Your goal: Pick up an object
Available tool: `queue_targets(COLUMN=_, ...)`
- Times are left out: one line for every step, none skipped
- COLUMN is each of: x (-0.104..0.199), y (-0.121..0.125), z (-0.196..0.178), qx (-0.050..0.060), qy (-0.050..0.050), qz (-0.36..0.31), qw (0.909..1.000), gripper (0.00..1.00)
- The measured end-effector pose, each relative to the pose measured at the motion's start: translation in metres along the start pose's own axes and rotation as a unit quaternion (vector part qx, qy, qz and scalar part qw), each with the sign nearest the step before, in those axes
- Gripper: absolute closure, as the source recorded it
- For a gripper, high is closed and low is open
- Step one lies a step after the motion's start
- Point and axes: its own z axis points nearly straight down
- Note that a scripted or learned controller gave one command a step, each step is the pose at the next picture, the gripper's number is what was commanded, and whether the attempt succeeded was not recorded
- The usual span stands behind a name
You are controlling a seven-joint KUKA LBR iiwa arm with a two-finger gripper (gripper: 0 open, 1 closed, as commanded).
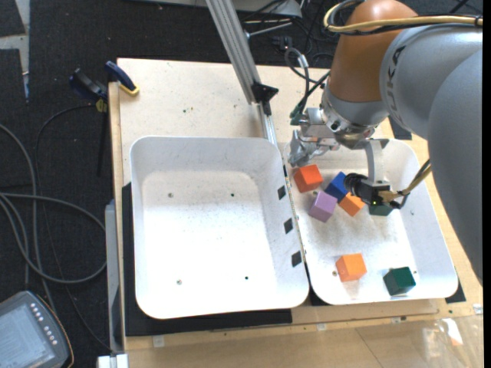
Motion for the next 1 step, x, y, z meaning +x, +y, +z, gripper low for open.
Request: queue_targets(x=0.0466, y=0.0165, z=0.0058, qx=0.000, qy=0.000, qz=0.000, qw=1.0000, gripper=1.00)
